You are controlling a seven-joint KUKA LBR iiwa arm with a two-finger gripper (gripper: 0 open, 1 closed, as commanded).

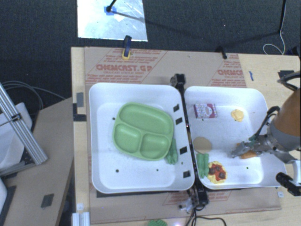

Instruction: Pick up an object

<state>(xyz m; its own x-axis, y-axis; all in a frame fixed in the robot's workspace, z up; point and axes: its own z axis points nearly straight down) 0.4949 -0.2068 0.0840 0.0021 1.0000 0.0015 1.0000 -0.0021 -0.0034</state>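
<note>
My gripper (241, 149) is low in the right bin (254, 98), reaching in from the right near its middle. Just under and beside it lies a small orange object (249, 156), partly hidden by the gripper. A pink and white carton (205, 110) lies near the bin's back left. A yellow piece (237, 115) sits to the right of the carton. A tan round disc (202, 144) rests at the left wall. Below it lie a green vegetable (202, 164) and a red and yellow food item (217, 172).
The left bin (101, 140) holds a green divided plate (143, 131) with a small green item (172, 153) at its right edge. A black divider (184, 126) runs between the bins. The arm's orange band (288, 119) is at the right edge.
</note>
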